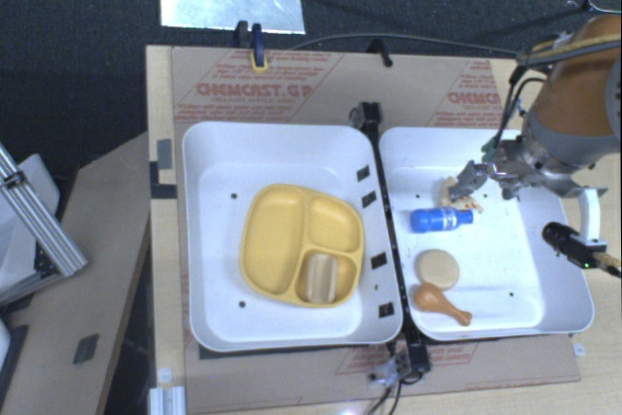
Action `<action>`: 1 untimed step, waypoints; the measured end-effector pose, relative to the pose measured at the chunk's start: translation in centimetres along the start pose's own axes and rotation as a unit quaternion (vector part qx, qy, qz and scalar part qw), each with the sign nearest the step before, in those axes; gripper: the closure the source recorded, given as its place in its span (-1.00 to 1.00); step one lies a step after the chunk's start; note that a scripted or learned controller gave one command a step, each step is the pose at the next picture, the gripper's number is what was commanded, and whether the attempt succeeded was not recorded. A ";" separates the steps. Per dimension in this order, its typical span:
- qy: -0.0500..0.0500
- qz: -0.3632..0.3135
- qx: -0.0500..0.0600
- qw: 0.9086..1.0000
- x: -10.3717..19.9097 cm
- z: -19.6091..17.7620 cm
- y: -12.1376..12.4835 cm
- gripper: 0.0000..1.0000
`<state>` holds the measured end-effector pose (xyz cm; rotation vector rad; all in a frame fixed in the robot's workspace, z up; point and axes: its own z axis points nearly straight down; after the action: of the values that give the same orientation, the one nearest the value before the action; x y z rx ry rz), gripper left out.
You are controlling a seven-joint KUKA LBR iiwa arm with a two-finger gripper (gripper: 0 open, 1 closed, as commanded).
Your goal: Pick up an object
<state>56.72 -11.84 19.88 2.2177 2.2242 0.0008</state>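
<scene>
The bench (292,73) carries two white bins set side by side, so one can hold stock while the other takes sorted things. The left bin (214,160) holds a yellow tray (282,228) with a pale roll (318,277) lying in one compartment. The right bin (544,306) holds the loose pieces, well spread, which probably leaves room for a grab from above. The arm (578,102) reaches in from the right, its gripper (471,180) low over a small tan thing (459,197) by the back wall; whether it is released or clenched I cannot tell. Just beside it lies a blue bottle (439,220), then a tan disc (436,267) and a drumstick (440,302).
</scene>
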 end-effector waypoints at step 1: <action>0.001 0.001 0.002 1.000 0.2 6.1 -0.6 -1.00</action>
<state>56.11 -11.59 13.82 2.2216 2.2249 -0.0022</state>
